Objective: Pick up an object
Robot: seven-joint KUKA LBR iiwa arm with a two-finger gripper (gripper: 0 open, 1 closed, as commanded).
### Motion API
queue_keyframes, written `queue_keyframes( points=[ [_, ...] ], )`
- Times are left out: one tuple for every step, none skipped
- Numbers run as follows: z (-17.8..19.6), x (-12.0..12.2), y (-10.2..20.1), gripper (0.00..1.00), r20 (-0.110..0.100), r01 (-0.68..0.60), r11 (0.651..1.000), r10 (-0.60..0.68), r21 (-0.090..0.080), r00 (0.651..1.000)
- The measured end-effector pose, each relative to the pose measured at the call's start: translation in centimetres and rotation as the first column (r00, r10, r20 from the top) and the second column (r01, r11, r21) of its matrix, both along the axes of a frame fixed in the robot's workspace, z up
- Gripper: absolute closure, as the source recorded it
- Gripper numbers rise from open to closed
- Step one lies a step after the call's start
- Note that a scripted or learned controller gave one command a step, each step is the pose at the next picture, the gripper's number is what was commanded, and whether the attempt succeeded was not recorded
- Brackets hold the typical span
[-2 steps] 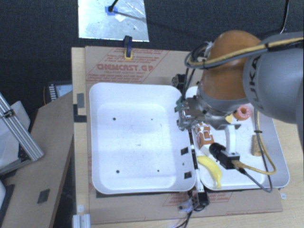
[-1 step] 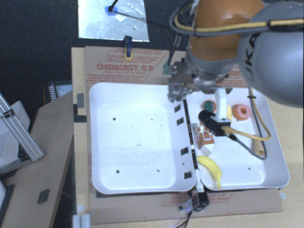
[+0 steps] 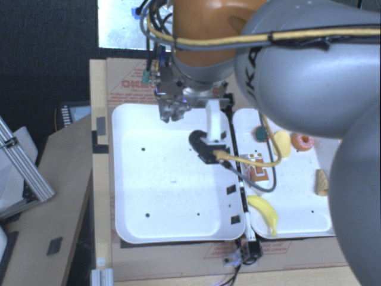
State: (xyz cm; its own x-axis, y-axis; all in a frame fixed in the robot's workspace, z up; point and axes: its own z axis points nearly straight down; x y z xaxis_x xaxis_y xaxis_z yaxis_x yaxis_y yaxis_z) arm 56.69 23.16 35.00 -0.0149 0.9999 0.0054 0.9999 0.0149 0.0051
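The banana (image 3: 264,212) lies in the right bin's (image 3: 297,216) near-left corner, beside the left bin (image 3: 166,201).

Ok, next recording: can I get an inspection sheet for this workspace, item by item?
Surface: left bin and right bin, white, side by side on cardboard.
Job's things: in right bin, banana, pink ring, yellow piece, orange-white box, tan piece.
Clutter: nothing seen.
Gripper: over left bin's far edge; grip state unclear.
Cables: yellow cable along the arm.
Surroundings: metal frame at left; dark backdrop.
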Motion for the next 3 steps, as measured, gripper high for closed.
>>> queue_keyframes(
  points=[
    [-14.9,4.4,0.1,1.00,-0.011,0.015,1.000,-0.015,-0.009,1.000],
    [-14.7,10.4,0.2,1.00,0.000,0.012,1.000,-0.012,-0.005,1.000],
    [-27.2,5.6,-1.8,1.00,-0.012,0.015,1.000,-0.015,-0.008,1.000]
  ],
)
